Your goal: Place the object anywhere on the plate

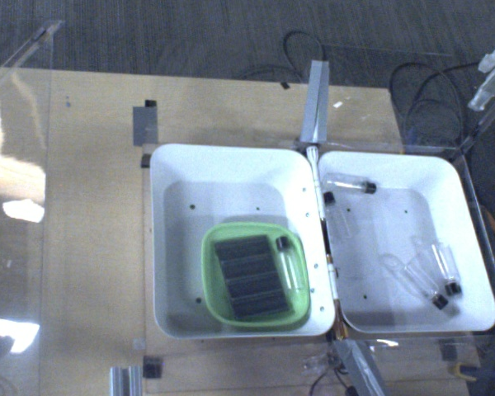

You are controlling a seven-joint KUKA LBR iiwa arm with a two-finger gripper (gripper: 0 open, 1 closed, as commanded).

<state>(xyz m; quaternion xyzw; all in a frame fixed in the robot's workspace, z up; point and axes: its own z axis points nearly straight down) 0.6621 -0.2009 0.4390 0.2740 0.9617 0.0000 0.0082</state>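
A capped clear tube lay on the green plate, well apart from the gripper.

We could not tell how the blurred jaws stood. Far below-left of them, the left bin held plate, tube and a dark ridged block. The nearer right bin held three more tubes. We judged the round tube, by the rim, might roll off.
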